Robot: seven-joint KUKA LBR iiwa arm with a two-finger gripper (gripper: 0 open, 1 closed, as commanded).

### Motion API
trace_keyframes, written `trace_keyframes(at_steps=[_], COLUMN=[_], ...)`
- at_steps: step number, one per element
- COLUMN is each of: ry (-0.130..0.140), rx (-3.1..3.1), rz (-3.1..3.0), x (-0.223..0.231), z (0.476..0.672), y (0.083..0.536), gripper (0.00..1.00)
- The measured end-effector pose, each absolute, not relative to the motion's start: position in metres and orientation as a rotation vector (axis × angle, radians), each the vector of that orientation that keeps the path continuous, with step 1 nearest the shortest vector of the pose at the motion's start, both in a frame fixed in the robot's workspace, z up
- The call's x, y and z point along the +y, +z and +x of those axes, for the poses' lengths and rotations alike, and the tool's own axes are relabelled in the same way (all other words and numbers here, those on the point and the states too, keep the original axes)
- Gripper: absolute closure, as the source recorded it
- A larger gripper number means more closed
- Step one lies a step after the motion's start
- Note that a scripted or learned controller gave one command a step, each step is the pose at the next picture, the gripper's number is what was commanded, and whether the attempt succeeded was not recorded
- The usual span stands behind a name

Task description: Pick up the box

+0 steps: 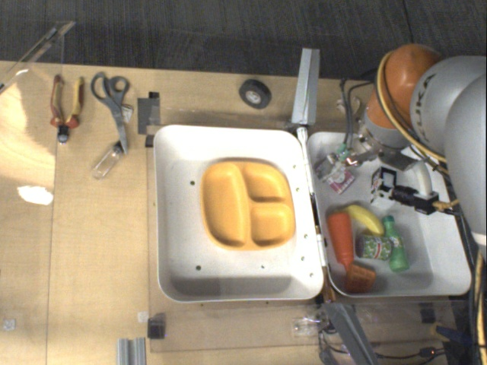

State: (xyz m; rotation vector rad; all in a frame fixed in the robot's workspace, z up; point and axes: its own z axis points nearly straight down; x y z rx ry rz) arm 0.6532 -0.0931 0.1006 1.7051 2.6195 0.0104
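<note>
Brown box (361,277) sits at the near edge of the right bin (449,280), with the arm poised over the bin's far end.

Lying in the near part of that bin, the box touches the lower tip of an orange carrot (341,238); just beyond are a green bottle (384,247) and a yellow banana (364,218), leaving bare floor toward the bin's right wall. Farther back, the gripper (344,160) hangs over the far left corner beside a small red-and-white packet (341,178); whether its jaws are spread or pressed together cannot be told. The grey arm (449,105) bends in from the right, orange band uppermost. A yellow divided tray (247,203) fills the middle of the left bin (175,204), with open white floor all round it. Scissors (114,101), pliers (65,105) and a tape roll (255,93) lie on the far bench.
</note>
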Motion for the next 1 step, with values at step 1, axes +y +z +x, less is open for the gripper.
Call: trace_keyframes(at_steps=[1], ry=[0.006], rx=[2.564], rz=[1.802], x=[-0.0826], z=[0.656], y=[0.2115], gripper=[1.0])
